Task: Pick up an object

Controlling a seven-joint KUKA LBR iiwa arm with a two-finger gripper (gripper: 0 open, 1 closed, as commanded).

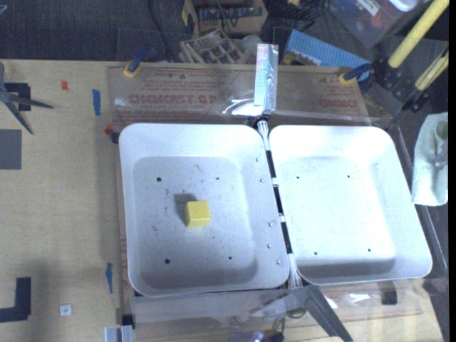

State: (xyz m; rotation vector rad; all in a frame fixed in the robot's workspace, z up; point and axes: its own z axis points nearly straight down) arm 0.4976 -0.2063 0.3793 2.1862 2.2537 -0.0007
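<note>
Yellow block (198, 213) sits in the left bin (142, 147), roughly mid-floor, a bit left of ctr. It rests flat, one corner turned toward the cam, w/ a grey shadow just up-left of it. Nothing touches it, and it's well apart from all four walls. Floor around it has fine dark specks and scuffs plus a few small dark holes.

Right bin (399, 191) lies just beside the left one; the rims meet along a dark seam running front to back btwn them. Its floor shows small dark holes and faint speckling, no object that I can make out.

Both bins stand on the wooden bench (57, 212). Behind them, a clear plastic sheet (178, 95) w/ red lettering lies flat on the bench, too blurred to read. It's pinned at each far corner by a clamp: left clamp (135, 64), right clamp (354, 73). A shiny upright strip (266, 77) stands at the back, in line w/ the seam.

On the bench left of the bins: blue tape mark (96, 102) near the back, another blue mark (109, 276) near the front, a tiny red mark (64, 85), a dark thin tool (18, 102) at the edge, a grey square (8, 149) below it, and a black L-shaped piece (20, 298) at the front corner.

Right of the right bin, a pale cloth (431, 162) hangs at the frame edge. Top right, a yellow pole (420, 23) runs at a slant; a blue ribbed box (317, 48) sits on the dark floor behind the bench
</note>
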